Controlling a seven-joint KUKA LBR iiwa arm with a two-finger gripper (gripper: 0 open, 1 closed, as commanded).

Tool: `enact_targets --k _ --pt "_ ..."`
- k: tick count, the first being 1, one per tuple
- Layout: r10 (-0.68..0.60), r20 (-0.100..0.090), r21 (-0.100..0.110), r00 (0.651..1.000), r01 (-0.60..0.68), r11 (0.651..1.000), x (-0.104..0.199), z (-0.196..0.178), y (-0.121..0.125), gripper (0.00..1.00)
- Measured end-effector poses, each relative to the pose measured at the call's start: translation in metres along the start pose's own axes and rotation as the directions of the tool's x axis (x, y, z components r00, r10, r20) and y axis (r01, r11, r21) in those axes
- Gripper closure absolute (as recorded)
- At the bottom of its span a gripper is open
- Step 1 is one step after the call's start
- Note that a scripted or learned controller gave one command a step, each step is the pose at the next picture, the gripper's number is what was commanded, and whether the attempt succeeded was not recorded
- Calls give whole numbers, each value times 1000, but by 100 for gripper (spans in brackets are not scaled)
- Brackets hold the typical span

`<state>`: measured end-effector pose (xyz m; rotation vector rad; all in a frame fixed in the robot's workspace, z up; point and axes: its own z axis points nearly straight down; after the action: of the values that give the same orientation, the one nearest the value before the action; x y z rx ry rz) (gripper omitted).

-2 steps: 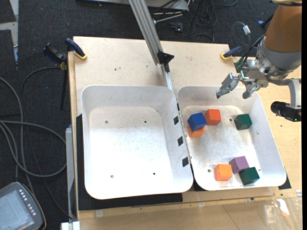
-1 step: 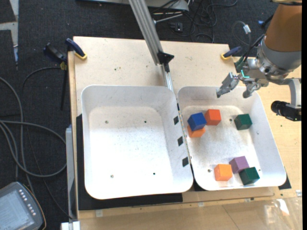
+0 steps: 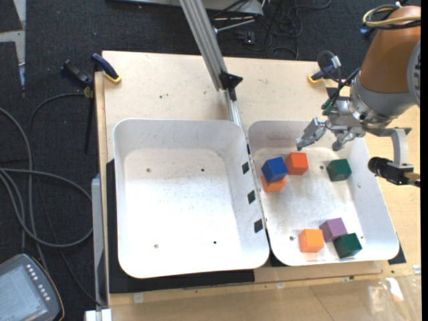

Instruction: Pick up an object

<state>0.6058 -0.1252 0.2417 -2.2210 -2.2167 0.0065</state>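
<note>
The right bin (image 3: 378,209) holds several cubes. A blue cube (image 3: 274,168) rests on an orange one (image 3: 273,184), with a red-orange cube (image 3: 297,162) just to their right. A green cube (image 3: 339,170) lies further right. At the front sit an orange cube (image 3: 311,240), a purple cube (image 3: 333,229) and a dark green cube (image 3: 347,245). My gripper (image 3: 328,138) hangs over the back of this bin, open, with nothing between its fingers. It is behind the red-orange and green cubes.
The left bin (image 3: 134,146) stands beside the right one. A slanted metal pole (image 3: 204,32) reaches down to the bins' shared back edge. Clamps (image 3: 103,65) grip the bench's back corners. A black fitting (image 3: 391,170) juts out by the arm.
</note>
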Motion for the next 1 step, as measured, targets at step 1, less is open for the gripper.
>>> enact_targets --k 1 --pt "-1 -1 1 1000 1 1000 5 61 -7 0"
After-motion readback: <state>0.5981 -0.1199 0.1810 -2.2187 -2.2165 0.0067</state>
